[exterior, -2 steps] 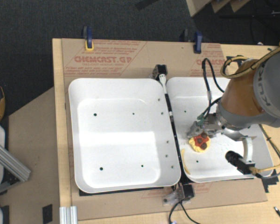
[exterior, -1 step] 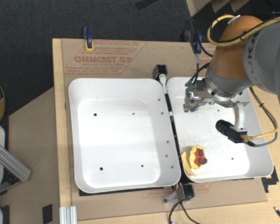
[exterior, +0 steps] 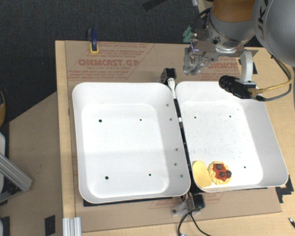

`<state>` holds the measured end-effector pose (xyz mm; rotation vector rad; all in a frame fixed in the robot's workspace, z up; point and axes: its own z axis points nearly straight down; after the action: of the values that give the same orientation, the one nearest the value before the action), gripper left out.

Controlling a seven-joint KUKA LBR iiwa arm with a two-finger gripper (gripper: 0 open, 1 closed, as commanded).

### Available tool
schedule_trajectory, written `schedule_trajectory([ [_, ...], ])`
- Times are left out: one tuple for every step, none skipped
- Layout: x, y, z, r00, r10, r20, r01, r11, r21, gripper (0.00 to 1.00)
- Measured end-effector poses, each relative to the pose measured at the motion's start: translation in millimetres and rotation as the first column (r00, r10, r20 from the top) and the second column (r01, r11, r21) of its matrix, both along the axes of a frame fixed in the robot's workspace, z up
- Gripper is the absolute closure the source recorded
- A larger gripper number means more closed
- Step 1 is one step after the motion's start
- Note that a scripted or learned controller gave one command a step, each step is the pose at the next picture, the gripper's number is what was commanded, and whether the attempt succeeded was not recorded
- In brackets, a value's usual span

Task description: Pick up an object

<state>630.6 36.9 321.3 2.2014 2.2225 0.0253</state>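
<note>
A small yellow piece [exterior: 201,174] lies at the near left corner of the right bin [exterior: 246,132], with a round tan piece with red spots [exterior: 220,172] touching its right side. My gripper [exterior: 194,65] hangs high above the far left corner of that bin, well away from both pieces. Its fingers point down with nothing visible between them.
The left bin [exterior: 123,141] lies beside the right one, a black divider strip [exterior: 178,124] between them. A blue and yellow clamp [exterior: 93,39] stands at the board's far left edge. A black cable fitting [exterior: 236,86] hangs from the arm over the right bin's far rim.
</note>
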Motion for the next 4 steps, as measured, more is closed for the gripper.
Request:
schedule_trajectory([
  [37, 46, -77, 1.000, -0.005, -0.022, 0.005, 1.000, -0.001, 1.00],
  [36, 86, -25, 1.000, -0.005, -0.013, 0.005, 1.000, 0.000, 1.00],
  [33, 156, -109, 1.000, -0.003, -0.030, 0.003, 1.000, -0.001, 1.00],
  [36, 190, -27, 1.000, -0.005, -0.013, 0.005, 1.000, 0.001, 1.00],
])
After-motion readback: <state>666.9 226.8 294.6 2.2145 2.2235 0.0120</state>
